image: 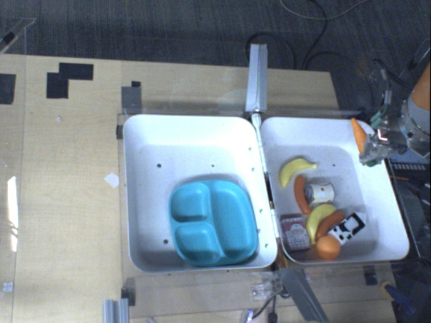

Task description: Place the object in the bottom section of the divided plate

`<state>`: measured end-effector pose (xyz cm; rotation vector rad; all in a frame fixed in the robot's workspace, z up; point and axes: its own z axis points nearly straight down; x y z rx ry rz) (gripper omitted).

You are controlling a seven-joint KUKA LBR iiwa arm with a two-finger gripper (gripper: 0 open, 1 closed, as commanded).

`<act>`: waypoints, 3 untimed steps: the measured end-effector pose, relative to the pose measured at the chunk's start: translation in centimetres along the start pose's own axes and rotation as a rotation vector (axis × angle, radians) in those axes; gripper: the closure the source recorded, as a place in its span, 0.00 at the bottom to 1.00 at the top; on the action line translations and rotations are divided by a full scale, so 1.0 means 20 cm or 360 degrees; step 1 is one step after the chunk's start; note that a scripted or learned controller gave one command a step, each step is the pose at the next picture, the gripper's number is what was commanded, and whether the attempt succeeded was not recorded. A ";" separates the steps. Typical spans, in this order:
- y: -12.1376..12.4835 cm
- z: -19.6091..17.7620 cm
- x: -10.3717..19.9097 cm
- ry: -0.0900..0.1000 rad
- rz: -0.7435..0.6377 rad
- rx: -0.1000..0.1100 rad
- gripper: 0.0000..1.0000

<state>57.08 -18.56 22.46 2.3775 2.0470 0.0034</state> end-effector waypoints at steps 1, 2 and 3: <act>-0.16 0.24 0.20 0.0002 -0.0187 0.0004 1.00; -0.30 0.03 -0.01 0.0000 -0.0097 0.0000 1.00; -0.07 -0.03 0.11 0.0000 0.0141 0.0001 1.00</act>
